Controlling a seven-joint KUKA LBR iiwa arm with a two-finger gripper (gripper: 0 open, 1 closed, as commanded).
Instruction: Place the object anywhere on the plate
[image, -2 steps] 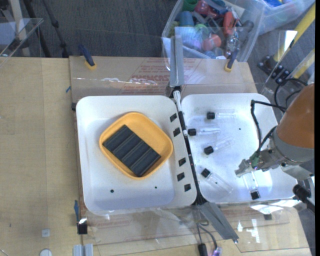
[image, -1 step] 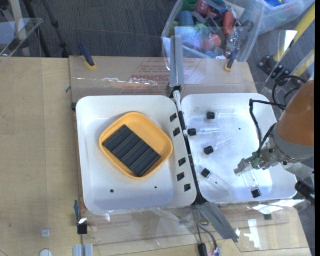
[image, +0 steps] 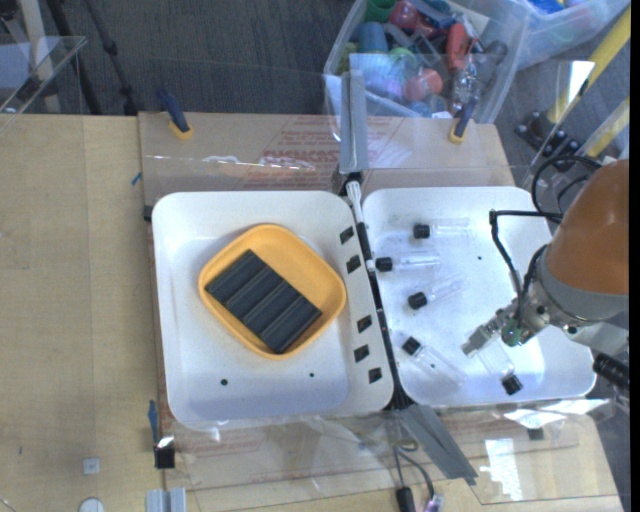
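Over the right bin (image: 560, 215), the hand (image: 487, 338), grip state unclear, is hovering among clear vials (image: 437, 290): light, slippery, best gripped mid-body; plate (image: 225, 260) waiting.

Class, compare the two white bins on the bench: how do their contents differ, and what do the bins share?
The left bin holds one yellow plate bearing a dark ridged slab; the right bin holds several small clear vials with black caps, scattered. The gripper is over the right bin, not the left. Both bins are shallow and white.

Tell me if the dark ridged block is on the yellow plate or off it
On it. The dark ridged block lies flat in the middle of the yellow plate, with the plate's rim showing all around it.
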